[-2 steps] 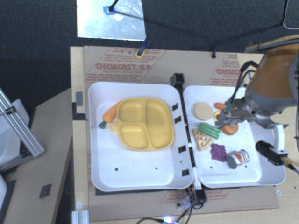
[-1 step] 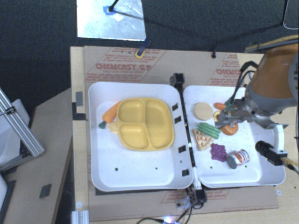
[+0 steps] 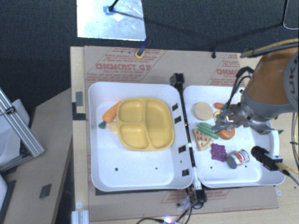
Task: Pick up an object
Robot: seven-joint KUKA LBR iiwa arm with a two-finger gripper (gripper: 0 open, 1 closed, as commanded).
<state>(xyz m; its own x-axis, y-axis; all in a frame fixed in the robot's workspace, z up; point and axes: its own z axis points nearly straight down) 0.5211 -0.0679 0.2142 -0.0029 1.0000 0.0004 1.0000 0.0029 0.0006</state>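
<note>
Hovering gripper (image 3: 223, 121) w/ fingers' state unclear, over green bean (image 3: 206, 128) in right bin (image 3: 252, 176).

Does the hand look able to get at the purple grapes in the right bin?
Probably yes. The hand hovers in the same bin just above the purple grapes, which lie uncovered between the pizza slice and the small can.

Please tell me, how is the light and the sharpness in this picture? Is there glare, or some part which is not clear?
Camera view: the light is even, with only soft shadows under the yellow divided plate; the shiny panel at the top reflects a pale glare; the small food items around the pincer look soft and low in detail, so its fingers cannot be read.
</note>
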